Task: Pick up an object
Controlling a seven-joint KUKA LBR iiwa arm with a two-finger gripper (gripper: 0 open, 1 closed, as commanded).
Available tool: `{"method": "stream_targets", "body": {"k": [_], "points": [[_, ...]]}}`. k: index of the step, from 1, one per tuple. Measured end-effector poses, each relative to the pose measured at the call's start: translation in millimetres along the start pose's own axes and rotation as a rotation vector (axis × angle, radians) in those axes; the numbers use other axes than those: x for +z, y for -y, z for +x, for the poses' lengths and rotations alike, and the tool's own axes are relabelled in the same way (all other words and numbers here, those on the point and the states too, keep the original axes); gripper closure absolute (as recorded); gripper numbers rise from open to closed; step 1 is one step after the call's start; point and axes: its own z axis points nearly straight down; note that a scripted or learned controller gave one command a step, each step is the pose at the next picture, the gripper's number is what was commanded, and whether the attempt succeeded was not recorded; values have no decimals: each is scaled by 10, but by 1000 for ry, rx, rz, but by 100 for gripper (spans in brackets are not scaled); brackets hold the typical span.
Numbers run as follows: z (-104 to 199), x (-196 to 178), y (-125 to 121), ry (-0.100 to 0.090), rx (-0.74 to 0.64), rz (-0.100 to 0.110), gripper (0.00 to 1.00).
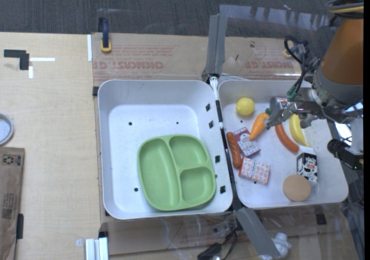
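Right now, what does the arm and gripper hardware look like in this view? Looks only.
The arm comes in from the right: a broad orange band above a grey wrist section. Black cables loop beside it. Below sits a metallic grey and white gripper assembly with dark fittings, ending in slim fingers over the right bin.

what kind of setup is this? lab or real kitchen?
Likely a lab pick-and-place bench: two white bins on a wooden benchtop, toy food such as a plastic lemon, and a robot arm over them.

Lighting: I am seeing even, bright overhead light; white bins glaring slightly; shadows staying soft; edges blurring mildly, overall grain.
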Motion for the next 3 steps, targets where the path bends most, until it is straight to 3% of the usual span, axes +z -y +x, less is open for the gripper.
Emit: {"method": "stream_targets", "body": {"k": [1, 2, 3], "points": [[-408, 1500, -497, 0, 216, -4, 0], [-907, 1621, 394, -2, 289, -2, 0], [-909, 1534, 394, -2, 292, 0, 100]]}}
